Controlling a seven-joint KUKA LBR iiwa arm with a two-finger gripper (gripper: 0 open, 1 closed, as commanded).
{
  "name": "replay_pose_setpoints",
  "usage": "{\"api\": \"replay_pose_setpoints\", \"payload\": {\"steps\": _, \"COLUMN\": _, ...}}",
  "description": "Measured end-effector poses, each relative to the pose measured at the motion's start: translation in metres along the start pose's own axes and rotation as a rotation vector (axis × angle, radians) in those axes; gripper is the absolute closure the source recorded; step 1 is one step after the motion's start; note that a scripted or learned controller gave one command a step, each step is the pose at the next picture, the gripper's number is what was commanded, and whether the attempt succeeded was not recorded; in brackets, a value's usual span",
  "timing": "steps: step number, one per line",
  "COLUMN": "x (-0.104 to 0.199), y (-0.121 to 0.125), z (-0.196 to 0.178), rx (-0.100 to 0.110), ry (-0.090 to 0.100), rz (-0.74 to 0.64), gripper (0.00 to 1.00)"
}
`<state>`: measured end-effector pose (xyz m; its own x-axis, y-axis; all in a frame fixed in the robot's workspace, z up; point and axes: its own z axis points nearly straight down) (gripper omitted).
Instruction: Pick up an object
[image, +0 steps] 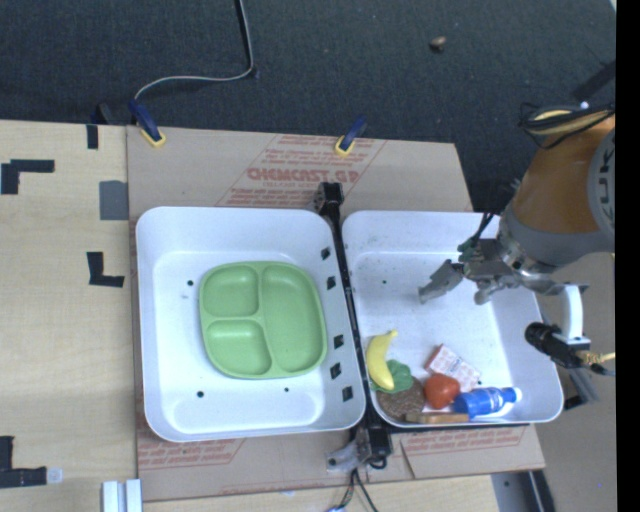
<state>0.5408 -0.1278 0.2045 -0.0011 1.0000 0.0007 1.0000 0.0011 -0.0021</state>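
Green is what we meet first: a divided plate (264, 319) lies flat in the left bin (160, 300), well to the left of the black divider (340, 290) that runs between the two bins. We take that divider as our landmark throughout.

Just right of the divider, in the near corner of the right bin (400, 240), sits the cluster of candidates. A yellow banana (379, 360) is closest to the divider, touching a small green piece (400, 377). Further from the divider come a brown lump (407, 402), a red tomato-like object (442, 390), a pink and white packet (449, 361) and, furthest from it, a blue bottle (488, 401) lying on its side. They crowd together, several touching.

Further right again, and farther back along the divider than the cluster, the gripper (462, 282) hangs over bare bin floor with its two fingers spread apart and nothing between them. The grey arm with its orange band (560, 180) comes in from the side opposite the divider.

We judge the task to be at its start: no object is grasped or lifted, all of them rest on the bin floor. What is left is everything that matters, namely choosing one, moving toward the near corner, descending, closing and lifting.
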Motion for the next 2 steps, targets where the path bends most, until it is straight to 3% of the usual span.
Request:
{"api": "replay_pose_setpoints", "payload": {"steps": 1, "x": 0.019, "y": 0.021, "z": 0.085, "rx": 0.002, "ry": 0.0, "rz": 0.0, "gripper": 0.0}}
{"api": "replay_pose_setpoints", "payload": {"steps": 2, "x": 0.024, "y": 0.037, "z": 0.118, "rx": -0.001, "ry": -0.001, "rz": 0.001, "gripper": 0.0}}
